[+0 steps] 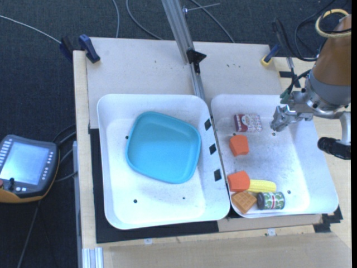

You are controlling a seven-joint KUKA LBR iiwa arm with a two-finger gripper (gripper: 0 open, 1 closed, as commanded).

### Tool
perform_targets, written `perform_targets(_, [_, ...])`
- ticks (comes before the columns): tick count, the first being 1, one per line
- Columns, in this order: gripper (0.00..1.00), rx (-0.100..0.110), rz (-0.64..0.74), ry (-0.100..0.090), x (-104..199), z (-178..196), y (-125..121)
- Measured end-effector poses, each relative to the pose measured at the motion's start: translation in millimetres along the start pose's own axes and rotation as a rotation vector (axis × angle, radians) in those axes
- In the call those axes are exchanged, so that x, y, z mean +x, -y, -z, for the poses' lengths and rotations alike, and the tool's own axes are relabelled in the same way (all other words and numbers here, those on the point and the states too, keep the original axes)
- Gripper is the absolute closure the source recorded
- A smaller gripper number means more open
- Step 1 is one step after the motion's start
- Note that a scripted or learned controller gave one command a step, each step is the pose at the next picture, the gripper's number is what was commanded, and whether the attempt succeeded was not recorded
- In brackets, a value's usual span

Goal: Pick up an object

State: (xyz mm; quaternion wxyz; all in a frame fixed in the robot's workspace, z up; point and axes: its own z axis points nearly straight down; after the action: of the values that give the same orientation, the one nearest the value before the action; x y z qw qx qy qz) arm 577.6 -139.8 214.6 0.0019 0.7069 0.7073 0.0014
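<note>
Orange cube [239, 145] sits on speckled white right bin [301, 166].

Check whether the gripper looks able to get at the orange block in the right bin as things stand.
Probably yes: the orange block lies apart from its neighbours, nothing covers it, and the gripper hangs over the same right bin.

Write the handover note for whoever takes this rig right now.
Gripper: over the upper part of the right bin, nothing visibly between its fingers.
Right bin: red-and-white packet, orange block, and at the near edge a red-orange piece, yellow corn, waffle, small can.
Left bin: blue plate.
Done: nothing picked.
Left: grasp and lift one object.
</note>
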Motion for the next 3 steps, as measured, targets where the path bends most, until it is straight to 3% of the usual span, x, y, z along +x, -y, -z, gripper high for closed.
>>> perform_targets(3, [1.00,0.004,0.005,-0.002,159,19,20])
